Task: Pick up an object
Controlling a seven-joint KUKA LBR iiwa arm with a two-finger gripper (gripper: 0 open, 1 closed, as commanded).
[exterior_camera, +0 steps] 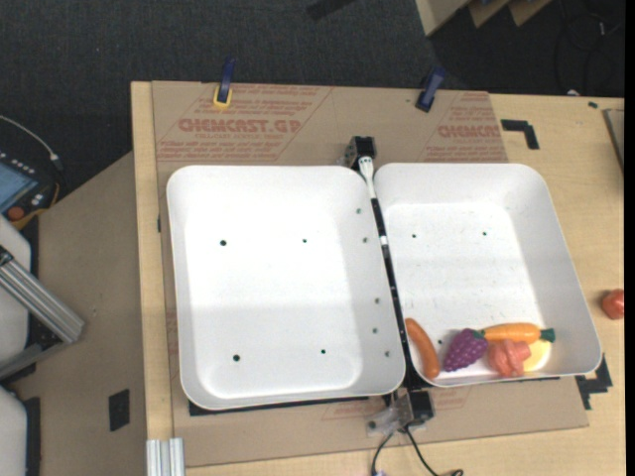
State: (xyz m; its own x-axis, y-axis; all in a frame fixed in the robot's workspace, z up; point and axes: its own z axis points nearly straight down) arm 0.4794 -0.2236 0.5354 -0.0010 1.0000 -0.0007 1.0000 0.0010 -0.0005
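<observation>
Objects for the pick are all lying clustered in the near corner of the right bin [466,236]: an orange sausage-shaped toy [422,348] is leaning along the wall next to the left bin [268,276], purple toy grapes [464,349] are sitting just beside it, and a toy carrot [516,332] is lying across behind a red piece [506,358] and a yellow piece [537,357]. The grapes, red piece and carrot are looking packed together, likely touching; exact contact is hard to tell. One more small red thing [613,304] is sitting on the bench [298,117] outside the bins, to the right.

Progress: judging by the layout, the pick is not done yet. Every toy is resting on the bin floor, and nothing is being lifted or tilted off it. Reaching in, closing on one item and raising it are all looking like they are left to do.

Arm pose and gripper state: cannot tell from this view, so I'm not guessing at either. The crowded pile is probably making a clean grab tricky; the sausage toy, being slightly apart at the edge of the group, is seeming like the easiest target.
</observation>
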